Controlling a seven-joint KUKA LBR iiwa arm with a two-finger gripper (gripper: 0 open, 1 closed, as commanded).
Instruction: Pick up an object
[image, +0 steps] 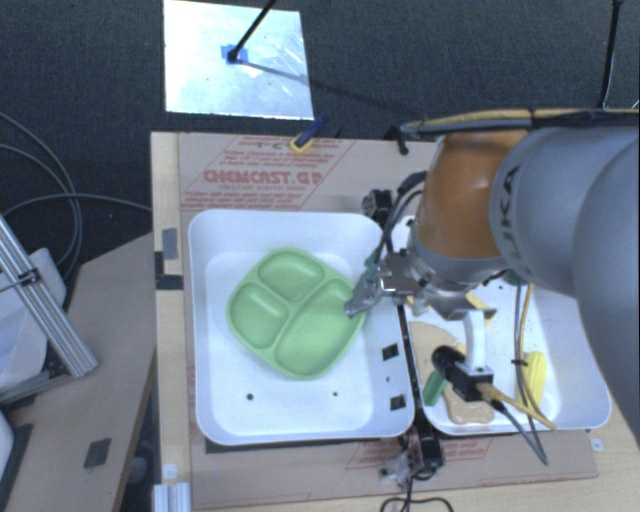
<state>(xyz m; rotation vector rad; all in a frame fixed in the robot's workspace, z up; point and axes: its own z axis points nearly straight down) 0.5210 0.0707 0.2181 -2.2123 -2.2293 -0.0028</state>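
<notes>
**Q:** Where's your hand?
**A:** My hand (362, 300) is low at the right side of the left bin (215, 400), close to the wall it shares with the right bin (592, 405). Its tip is at the right rim of the green divided plate (293, 312). Touching or just above, I can't tell from this slant.

**Q:** Open or closed? Got anything?
**A:** Can't tell how far open it is, because my wrist covers most of it. I can't say it has hold of anything either.

**Q:** The plate?
**A:** It lies flat in the left bin, roughly in the middle and a bit toward the right. It has three compartments and sits turned at an angle to the bin walls.

**Q:** The other bin?
**A:** My arm (560, 220) covers most of it, with the orange band (470, 200) above the bin's far-left part. I can see a yellow object (536, 372) toward the right. A short green stick-like item (434, 385) is near the left wall. A tan flat piece (428, 333) lies just beyond the green stick. I can't identify these three more closely.

**Q:** And underneath?
**A:** Both bins sit side by side on a worktop (260, 165) covered with brown card that has red print.
</notes>
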